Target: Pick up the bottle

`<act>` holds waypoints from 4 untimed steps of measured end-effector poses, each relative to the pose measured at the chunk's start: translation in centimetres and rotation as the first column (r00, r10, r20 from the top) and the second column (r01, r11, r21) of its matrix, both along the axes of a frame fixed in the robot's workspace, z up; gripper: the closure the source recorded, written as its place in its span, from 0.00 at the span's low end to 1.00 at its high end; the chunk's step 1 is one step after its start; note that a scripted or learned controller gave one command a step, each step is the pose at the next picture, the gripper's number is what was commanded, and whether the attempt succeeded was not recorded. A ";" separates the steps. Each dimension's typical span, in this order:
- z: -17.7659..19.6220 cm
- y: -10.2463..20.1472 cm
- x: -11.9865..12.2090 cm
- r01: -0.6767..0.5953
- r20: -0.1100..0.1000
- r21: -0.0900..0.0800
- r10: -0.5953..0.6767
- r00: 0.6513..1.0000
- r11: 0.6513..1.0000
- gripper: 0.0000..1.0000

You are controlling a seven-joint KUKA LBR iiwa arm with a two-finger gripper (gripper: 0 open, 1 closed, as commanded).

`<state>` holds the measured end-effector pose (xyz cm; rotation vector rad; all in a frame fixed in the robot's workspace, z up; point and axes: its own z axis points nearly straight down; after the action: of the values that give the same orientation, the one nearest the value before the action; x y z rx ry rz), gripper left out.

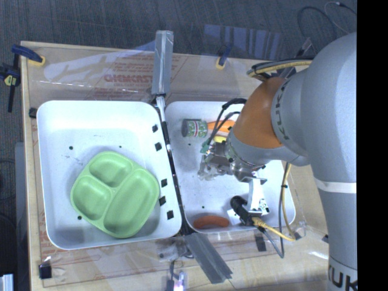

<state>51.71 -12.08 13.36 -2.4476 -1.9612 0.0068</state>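
The bottle (195, 128) lies on its side near the back of the right bin (188, 205). It has a green label, and its orange end runs under the arm's wrist. My gripper (208, 170) hangs over the middle of the right bin, a short way in front of the bottle and apart from it. Nothing shows between the gripper and the bin floor. The arm's orange band and grey body hide the right part of this bin.
A reddish-brown sausage-shaped thing (211, 222) lies at the right bin's front edge. A green divided plate (116, 193) rests in the left bin (60, 132). A ridge with black clips (165, 162) separates the two bins.
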 end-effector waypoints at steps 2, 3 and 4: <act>-4.3 3.1 -0.3 0.555 0.000 -0.001 -0.555 0.832 0.832 1.00; -4.2 -1.9 5.4 0.437 0.001 0.000 -0.437 0.900 0.900 1.00; -4.4 2.8 1.7 0.815 -0.004 -0.005 -0.815 0.579 0.579 1.00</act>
<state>53.39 -9.31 8.98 -3.0715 -0.6197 0.0128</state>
